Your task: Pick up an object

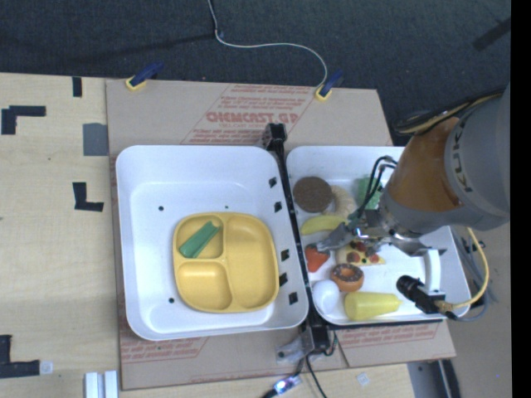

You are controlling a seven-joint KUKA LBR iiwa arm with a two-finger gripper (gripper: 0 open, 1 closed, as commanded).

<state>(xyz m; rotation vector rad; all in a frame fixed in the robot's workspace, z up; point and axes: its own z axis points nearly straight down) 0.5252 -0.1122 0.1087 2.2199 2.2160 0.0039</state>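
Yellow pepper [371, 305]: lies lengthwise left-right in right bin [465, 247], near front wall. Arm [440, 172]: reaches from right, gripper [358, 237] low over toys; finger spread indiscernible.

Seen from a single fixed camera above the tabletop [50, 222], angled down. Both white bins [133, 222] in frame, arm [448, 172] entering from right.

Red "CHEMCAST GP" print on cardboard sheet [249, 110] under bins.
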